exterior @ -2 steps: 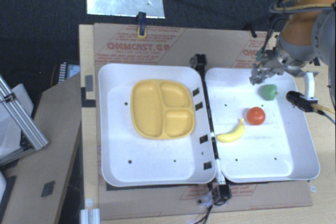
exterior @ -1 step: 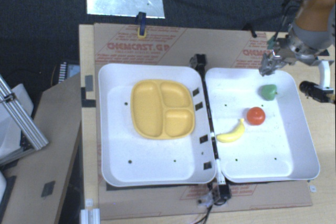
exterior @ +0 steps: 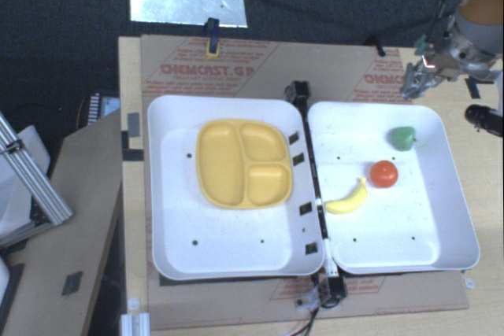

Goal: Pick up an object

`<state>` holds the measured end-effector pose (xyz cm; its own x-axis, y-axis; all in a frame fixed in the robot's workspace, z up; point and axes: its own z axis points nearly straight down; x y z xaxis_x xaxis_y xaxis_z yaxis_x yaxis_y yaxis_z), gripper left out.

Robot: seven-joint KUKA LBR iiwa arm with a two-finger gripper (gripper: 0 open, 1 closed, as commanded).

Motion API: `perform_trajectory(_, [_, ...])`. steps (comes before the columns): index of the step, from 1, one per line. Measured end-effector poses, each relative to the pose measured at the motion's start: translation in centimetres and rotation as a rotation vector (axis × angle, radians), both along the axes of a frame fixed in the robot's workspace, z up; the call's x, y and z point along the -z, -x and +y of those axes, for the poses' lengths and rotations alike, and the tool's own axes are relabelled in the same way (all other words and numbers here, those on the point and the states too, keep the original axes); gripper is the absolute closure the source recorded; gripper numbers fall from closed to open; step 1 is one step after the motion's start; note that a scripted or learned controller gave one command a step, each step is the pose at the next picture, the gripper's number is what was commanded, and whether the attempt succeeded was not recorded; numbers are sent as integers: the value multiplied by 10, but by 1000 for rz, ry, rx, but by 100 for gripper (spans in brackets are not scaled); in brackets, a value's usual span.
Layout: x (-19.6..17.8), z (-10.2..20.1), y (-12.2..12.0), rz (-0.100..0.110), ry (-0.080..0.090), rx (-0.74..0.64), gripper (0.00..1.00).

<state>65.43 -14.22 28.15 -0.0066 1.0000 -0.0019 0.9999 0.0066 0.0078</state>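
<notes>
Poised above the far right corner of the right bin (exterior: 453, 193), the end effector (exterior: 416, 81) hangs over the counter (exterior: 260, 63) just outside the rim; whether it is spread or closed I cannot tell. It grips nothing. Nearest to it, just inside the bin, lies a green pepper-like piece (exterior: 403, 138); a little further lies a red tomato (exterior: 383, 173), and beyond that a yellow banana (exterior: 347, 199) (all look like light, stiff, smooth plastic toys). Round ones may squirt out of a pinch, so I would take the banana across its narrow middle. Far off sits a yellow divided plate (exterior: 242, 164) in the left bin (exterior: 169, 193).
</notes>
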Motion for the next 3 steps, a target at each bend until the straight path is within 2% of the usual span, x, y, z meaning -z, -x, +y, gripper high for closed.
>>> perform_trajectory(1, [19,46,8,8,-3,-2,100])
perform_trajectory(2, [21,105,21,7,-3,-3,100])
perform_trajectory(3, [41,152,29,8,-3,-2,100])
